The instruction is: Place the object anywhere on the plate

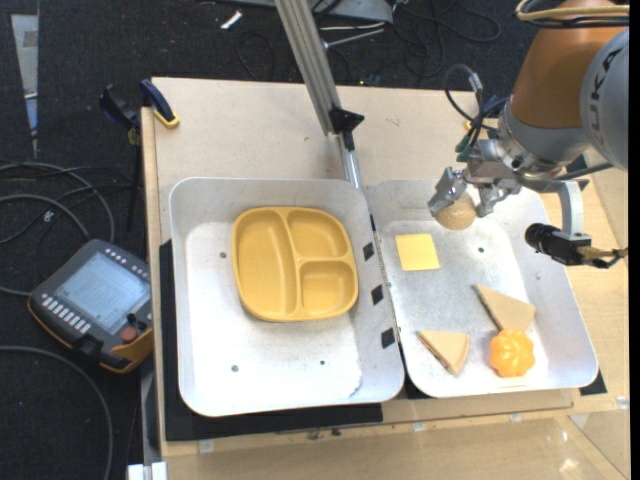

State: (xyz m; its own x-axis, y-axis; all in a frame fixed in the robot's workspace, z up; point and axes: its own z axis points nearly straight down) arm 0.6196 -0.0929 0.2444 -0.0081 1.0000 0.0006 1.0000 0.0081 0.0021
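The yellow divided plate [296, 262] lies in the left bin [200, 368]. Over the back of the right bin [560, 368], my gripper [463, 206] hangs a little above the floor. Between its fingers sits a small tan round object [455, 216], and the gripper is shut on it. The plate is well to the left of the gripper, across the wall between the bins.
In the right bin lie a yellow square slice [417, 251], two tan wedges [506, 309] [446, 348] and an orange pumpkin-shaped piece [512, 353]. A slanted metal pole [312, 58] rises behind the bins. A teach pendant [95, 303] rests on the floor at the left.
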